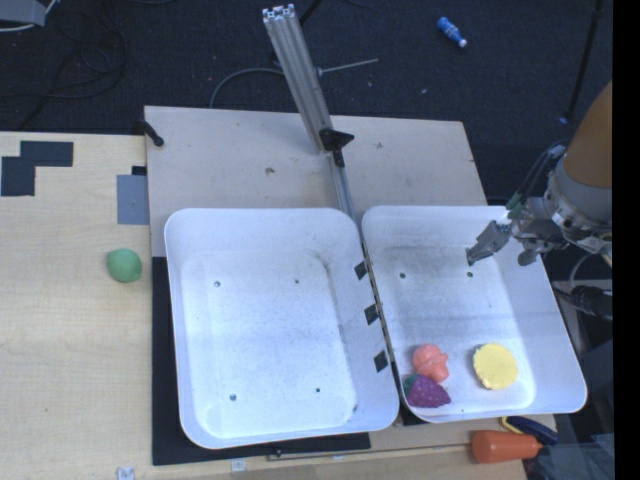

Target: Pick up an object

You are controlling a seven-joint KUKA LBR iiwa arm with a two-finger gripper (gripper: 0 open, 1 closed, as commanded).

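Note:
Three small objects lie at the near end of the right bin (545, 298): an orange-pink lump (429, 359), a purple grape-like bunch (428, 392) just in front of it, and a yellow round piece (494, 366) to their right. My gripper (506, 247) hangs over the far right part of the same bin, well behind the objects. Its two fingers stand spread apart with nothing between them.
The left bin (190, 258) lies beside the right one, joined by black clips. A green ball (124, 265) rests on the wooden bench at left. An orange object (506, 446) lies outside the right bin's near edge. A metal rail (305, 73) slants up behind the bins.

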